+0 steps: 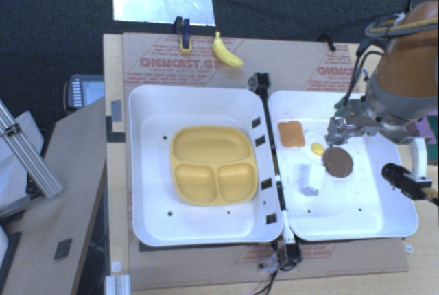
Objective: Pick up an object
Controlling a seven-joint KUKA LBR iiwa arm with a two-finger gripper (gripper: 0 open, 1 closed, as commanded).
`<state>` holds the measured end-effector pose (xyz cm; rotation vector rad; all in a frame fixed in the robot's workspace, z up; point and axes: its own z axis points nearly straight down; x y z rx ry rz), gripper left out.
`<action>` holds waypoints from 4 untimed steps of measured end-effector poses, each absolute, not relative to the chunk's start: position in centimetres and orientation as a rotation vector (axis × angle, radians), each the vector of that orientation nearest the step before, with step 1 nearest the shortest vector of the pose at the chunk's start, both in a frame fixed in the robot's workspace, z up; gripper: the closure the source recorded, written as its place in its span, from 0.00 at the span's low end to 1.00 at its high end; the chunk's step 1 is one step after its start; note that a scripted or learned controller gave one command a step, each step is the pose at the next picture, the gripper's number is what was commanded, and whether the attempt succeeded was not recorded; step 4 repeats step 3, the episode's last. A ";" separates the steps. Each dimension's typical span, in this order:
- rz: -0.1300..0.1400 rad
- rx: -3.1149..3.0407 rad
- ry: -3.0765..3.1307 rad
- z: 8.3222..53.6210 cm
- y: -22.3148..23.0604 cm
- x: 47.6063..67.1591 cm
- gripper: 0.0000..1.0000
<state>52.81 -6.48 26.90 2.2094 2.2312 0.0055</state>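
A flat, round, dark brown cookie-like disc (338,162) is lying on the floor of the right-hand shallow white bin (357,221), and it is judged to be the likeliest thing for the pick, because the two-finger metal gripper (336,135) is being held just above its far-left edge. Whether the gripper is released or clenched cannot be told, since the tool is being seen from above at a slant; nothing is being shown as grasped by it.

Just left of the disc a small yellow rounded piece (317,148) is being seen, close enough that it could be nudged by a descent. Farther left and slightly farther back, a flat orange rectangular piece (291,134) is lying, and nearer the camera a small white cylindrical item (311,180) is resting, apart from the disc. These things are being kept loose and spread out, presumably so that each can be approached singly.

The grey arm with its orange band (409,67) is being reached in from the right. In the left-hand shallow white bin (147,149) a yellow three-compartment plastic tray (209,164) is sitting centrally. Beyond the bins, on the cardboard-covered bench (288,60), a yellow toy banana (226,52) is lying, well away from the work.
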 end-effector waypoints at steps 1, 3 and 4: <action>0.002 2.212 2.233 24.8 -1.5 52.9 1.00; 0.005 2.210 2.234 23.6 10.0 53.4 1.00; 0.005 2.210 2.234 23.6 10.0 53.4 1.00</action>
